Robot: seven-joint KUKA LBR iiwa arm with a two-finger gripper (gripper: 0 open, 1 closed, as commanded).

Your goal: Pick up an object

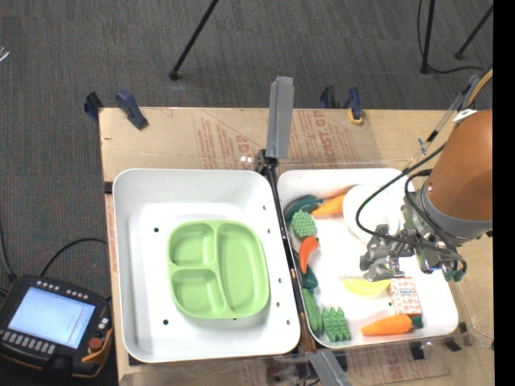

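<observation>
My gripper (378, 265) hangs low over the right bin (366, 340), just above a yellow banana-shaped piece (364, 288). Nothing shows between its fingers. A small red and white carton (405, 296) lies right of the banana, with an orange carrot (388, 325) below it. Along the bin's left side lie a dark green vegetable (296, 207), a second carrot (330, 207), a green corn-like piece (303, 224), an orange-red pepper (307, 252) and green pieces (335, 322) at the front. A white plate (366, 207) sits at the back.
The left bin (137, 215) holds a light green divided tray (218, 268). A grey post (280, 119) stands behind the seam between the bins. Clamps sit on the bench's back edge, and a teach pendant (52, 320) lies at the lower left.
</observation>
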